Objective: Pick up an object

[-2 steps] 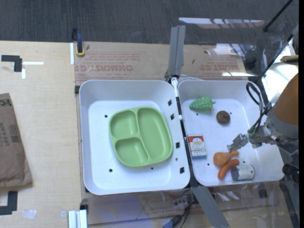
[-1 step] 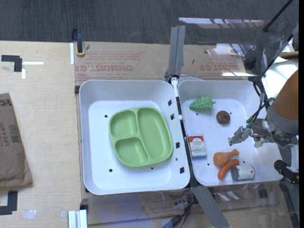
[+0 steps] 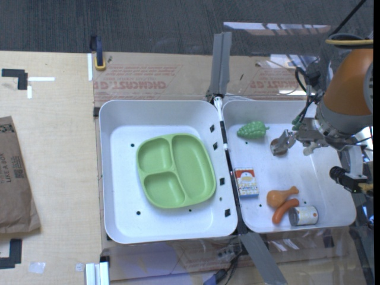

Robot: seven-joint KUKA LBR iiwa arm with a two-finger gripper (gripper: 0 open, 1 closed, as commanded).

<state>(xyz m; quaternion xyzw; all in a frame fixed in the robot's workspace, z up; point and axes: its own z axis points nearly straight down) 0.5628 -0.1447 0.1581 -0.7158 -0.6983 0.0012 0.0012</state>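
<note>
Camera view shows the end effector [image 3: 284,143] low over the right bin [image 3: 332,215], near green grapes [image 3: 252,130]. I cannot tell its state.

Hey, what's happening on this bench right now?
A grey and orange robot arm reaches in over the right white bin, its gripper hovering above bare floor with nothing visibly held. Around it lie a green bumpy toy, a small red and white box, an orange toy drumstick, an orange carrot and a small tin can. The left white bin holds a green divided plate.
</note>
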